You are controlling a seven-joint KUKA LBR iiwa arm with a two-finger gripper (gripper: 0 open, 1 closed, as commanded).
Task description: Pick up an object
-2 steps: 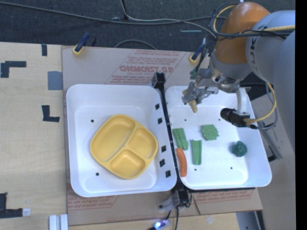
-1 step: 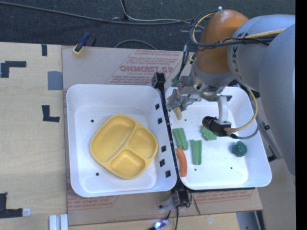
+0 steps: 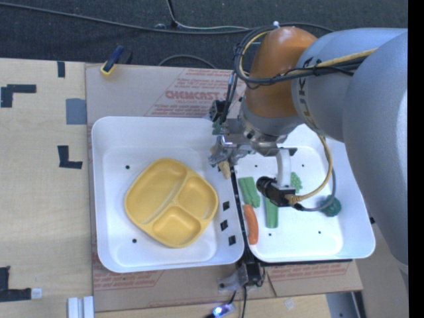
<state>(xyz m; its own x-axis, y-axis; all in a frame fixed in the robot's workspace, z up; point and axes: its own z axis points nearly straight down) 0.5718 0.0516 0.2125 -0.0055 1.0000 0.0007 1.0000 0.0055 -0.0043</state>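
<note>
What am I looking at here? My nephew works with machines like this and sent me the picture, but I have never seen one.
This is a robot arm, grey with an orange band, seen by a camera fixed above a workbench and looking down at a slant. The arm reaches in from the right of the picture. Its job is to pick something up.

On the bench sit two shallow white bins side by side. The left bin holds a yellow plate divided into compartments. The right bin holds small toy foods: a green piece, an orange carrot-like piece, another green stick and a dark green round thing.

The arm's wrist hangs over the wall between the bins. Its grasping end is hidden under the wrist, so I cannot tell whether it holds anything.
</note>
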